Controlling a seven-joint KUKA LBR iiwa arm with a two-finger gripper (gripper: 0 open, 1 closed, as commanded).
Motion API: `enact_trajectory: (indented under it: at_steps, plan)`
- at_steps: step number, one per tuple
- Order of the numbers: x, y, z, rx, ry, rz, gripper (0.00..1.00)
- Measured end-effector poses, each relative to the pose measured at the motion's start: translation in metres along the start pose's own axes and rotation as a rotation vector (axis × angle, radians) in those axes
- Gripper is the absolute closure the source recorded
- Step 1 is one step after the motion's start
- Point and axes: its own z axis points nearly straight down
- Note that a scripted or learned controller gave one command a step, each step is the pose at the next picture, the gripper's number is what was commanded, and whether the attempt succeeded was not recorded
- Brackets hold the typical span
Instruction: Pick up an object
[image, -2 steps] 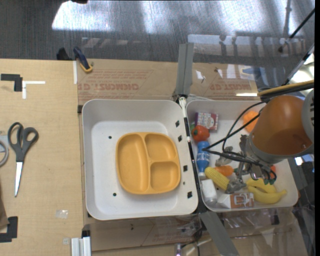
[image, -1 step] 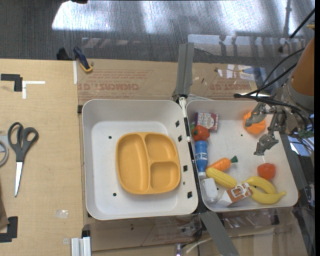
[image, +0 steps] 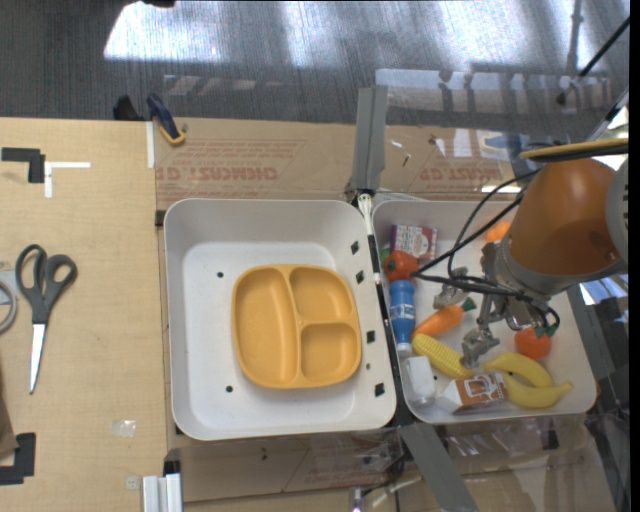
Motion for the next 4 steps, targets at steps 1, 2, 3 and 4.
enact_trajectory:
  at_steps: [1, 2, 3, 4]
  plan:
    - [-0.085, -0.022, 0.017, -0.005, 0.011, 0.128, 0.00]
    - [-0.047, -0.014, 0.017, -0.004, 0.016, 0.355, 0.00]
    - [-0.060, 0.006, 0.017, -0.003, 0.015, 0.382, 0.00]
    - [-0.060, 0.002, 0.006, 0.004, 0.010, 0.382, 1.00]
